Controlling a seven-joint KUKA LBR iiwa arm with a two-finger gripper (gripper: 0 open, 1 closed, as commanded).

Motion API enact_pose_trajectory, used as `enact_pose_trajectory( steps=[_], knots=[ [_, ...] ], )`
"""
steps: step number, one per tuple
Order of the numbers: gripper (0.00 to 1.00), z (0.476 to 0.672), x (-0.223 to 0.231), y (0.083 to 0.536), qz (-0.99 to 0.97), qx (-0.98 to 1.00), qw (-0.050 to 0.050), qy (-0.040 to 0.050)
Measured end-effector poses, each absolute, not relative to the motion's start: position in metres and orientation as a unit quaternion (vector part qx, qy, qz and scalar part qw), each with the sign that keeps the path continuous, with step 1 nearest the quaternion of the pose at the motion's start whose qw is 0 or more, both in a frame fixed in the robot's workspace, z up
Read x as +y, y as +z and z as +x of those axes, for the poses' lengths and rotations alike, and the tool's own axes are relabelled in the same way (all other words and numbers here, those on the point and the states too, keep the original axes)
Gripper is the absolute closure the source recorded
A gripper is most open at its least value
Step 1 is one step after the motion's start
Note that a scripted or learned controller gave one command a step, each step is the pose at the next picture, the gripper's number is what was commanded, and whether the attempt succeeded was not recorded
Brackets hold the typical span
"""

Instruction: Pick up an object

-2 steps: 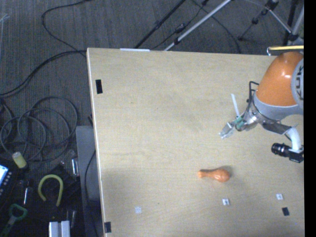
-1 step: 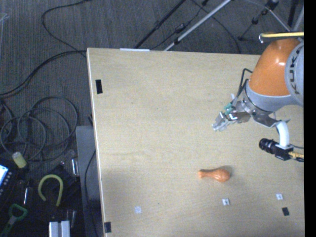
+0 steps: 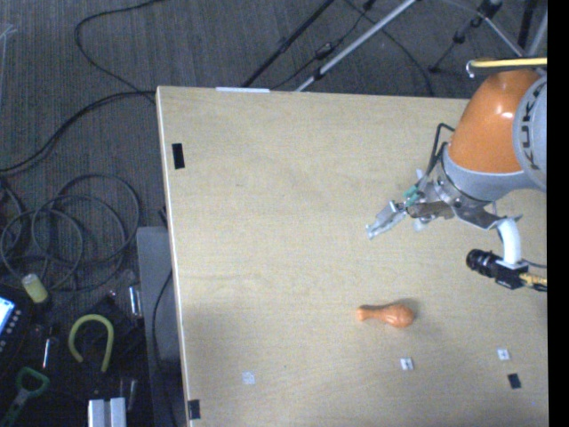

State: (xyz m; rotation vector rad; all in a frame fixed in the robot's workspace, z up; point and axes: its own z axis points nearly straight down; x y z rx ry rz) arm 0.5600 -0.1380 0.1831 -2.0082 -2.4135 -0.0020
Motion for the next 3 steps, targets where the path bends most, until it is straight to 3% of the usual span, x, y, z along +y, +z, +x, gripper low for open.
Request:
enact_pose_trajectory(
  steps=[1, 2, 3],
  knots=[
    [0.0, 0.616, -0.156, 0.083, -0.583, -0.813, 0.0, 0.0013],
    [0.0, 0.626, -0.112, 0.083, -0.558, -0.83, 0.0, 0.0013],
    [0.0, 0.668, -0.115, 0.083, -0.651, -0.759, 0.0, 0.0009]
  ],
)
